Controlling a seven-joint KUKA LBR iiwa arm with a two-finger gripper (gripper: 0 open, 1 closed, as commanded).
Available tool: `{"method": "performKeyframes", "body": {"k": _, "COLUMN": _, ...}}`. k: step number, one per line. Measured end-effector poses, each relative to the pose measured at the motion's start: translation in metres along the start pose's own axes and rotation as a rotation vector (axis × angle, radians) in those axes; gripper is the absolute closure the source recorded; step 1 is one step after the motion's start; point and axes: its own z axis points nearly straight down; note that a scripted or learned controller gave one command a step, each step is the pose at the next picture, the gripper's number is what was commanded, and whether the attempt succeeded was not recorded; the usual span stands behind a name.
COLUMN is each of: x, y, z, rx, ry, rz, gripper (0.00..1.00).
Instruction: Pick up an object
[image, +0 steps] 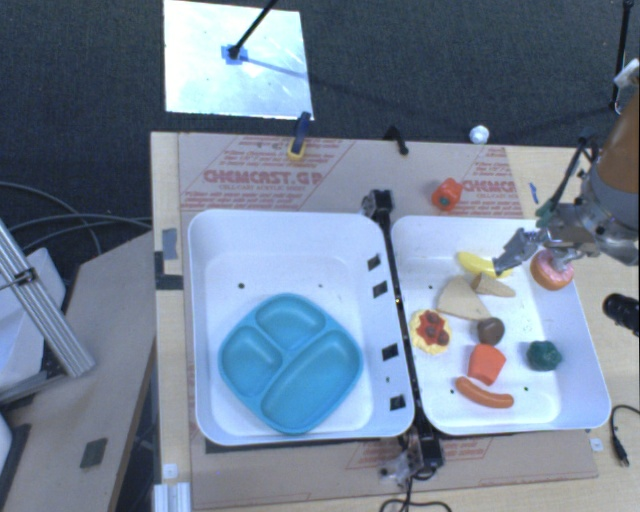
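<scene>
Dark carpet behind, cardboard-covered tabletop (260, 180) carrying two white bins side by side. Left bin (215, 240) has a blue divided plate (290, 362) sitting in its lower half. Right bin (570, 400) holds the toy food: yellow banana (472, 262) near the top, beige wedge (458, 300) just below it, small pizza slice (431, 331) at the bin's left wall, brown round piece (490, 329) beside the wedge, orange block (487, 362) under that, hot dog (484, 393) near the front, dark green piece (543, 354) to the right, pink donut (552, 270) at the upper right. Orange-red toy (446, 194) lies outside the bins on the cardboard, above the right bin. Arm comes in from the right; tool (506, 260) sits low over the top of the right bin, tips right at the banana's right end and touching or nearly touching it. Can't tell how far the tool is open, and can't see anything clearly gripped.
</scene>
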Motion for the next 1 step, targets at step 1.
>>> {"method": "performKeyframes", "body": {"k": 1, "x": 0.0338, "y": -0.0488, "z": 0.1464, "rx": 0.015, "ry": 0.005, "rz": 0.0, "gripper": 0.0}}
